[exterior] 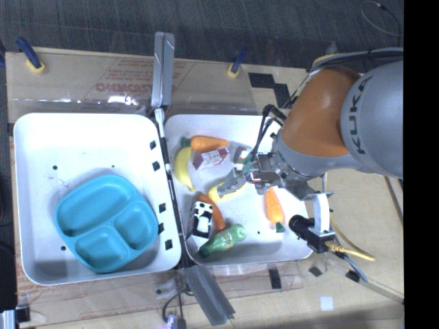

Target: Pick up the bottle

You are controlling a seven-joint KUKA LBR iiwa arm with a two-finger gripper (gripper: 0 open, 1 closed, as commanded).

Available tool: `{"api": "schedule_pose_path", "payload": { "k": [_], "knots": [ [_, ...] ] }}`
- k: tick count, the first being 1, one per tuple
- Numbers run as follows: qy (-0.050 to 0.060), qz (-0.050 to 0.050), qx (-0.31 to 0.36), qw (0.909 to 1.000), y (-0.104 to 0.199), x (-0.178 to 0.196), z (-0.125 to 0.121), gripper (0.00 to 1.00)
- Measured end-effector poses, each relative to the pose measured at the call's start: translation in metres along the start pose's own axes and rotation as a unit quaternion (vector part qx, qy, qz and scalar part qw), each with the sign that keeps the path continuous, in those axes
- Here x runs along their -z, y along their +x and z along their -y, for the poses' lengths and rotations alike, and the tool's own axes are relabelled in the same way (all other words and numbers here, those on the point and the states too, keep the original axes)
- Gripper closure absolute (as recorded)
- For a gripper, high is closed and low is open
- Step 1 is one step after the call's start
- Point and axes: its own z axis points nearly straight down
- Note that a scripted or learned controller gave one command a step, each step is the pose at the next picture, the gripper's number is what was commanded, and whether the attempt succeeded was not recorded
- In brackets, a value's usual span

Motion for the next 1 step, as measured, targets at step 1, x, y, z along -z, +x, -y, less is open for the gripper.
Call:
{"api": "schedule_pose_path", "payload": {
  "k": [1],
  "knots": [
    [-0.006, 0.0, 0.006, 1.0, 0.0089, -0.1112, 0.0148, 0.0]
  ]
}}
